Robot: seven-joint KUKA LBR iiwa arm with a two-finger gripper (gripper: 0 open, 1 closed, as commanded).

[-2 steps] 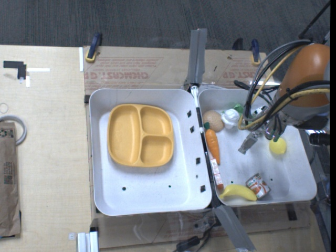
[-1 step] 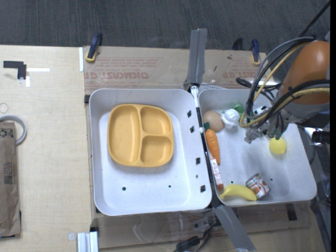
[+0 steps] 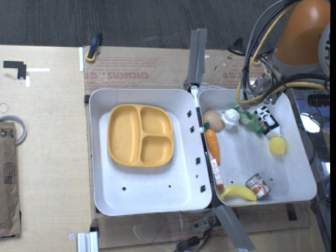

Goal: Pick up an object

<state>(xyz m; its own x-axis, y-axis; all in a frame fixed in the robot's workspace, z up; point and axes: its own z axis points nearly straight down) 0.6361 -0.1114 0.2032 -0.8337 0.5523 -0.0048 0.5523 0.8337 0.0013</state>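
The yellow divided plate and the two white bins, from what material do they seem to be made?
The yellow divided plate looks like moulded plastic with a matte finish: even colour, soft rounded ridges between its three compartments, only faint sheen. The left bin and the right bin look like thin white plastic, smooth and slightly glossy, with rounded corners. Coated metal cannot be ruled out.

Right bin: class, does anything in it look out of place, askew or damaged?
The small can near the right bin's front edge looks crumpled and lies tipped beside the banana. The carrot is wedged against the divider wall. The yellow divided plate in the left bin sits flat; nothing spilled.
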